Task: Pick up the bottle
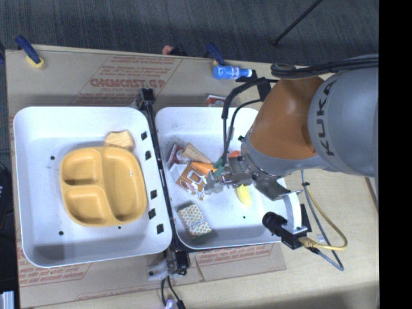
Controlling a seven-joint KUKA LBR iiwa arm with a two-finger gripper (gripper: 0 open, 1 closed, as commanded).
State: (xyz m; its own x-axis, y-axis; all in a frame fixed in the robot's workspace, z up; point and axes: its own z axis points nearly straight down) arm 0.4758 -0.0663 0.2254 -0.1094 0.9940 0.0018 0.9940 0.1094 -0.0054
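Gripper sits low in the right bin, crowded by clutter; can't tell its grip. Left bin holds a tray. Arm reads "KUKA".

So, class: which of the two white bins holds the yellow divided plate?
The left bin: the plate lies in it. The right bin holds small packets, with the gripper above them.

The big grey arm has the letters "KUKA" on its side. The brown cardboard under the bins says "CHEMCAST GP" in red. The smaller red words are too blurry to read.
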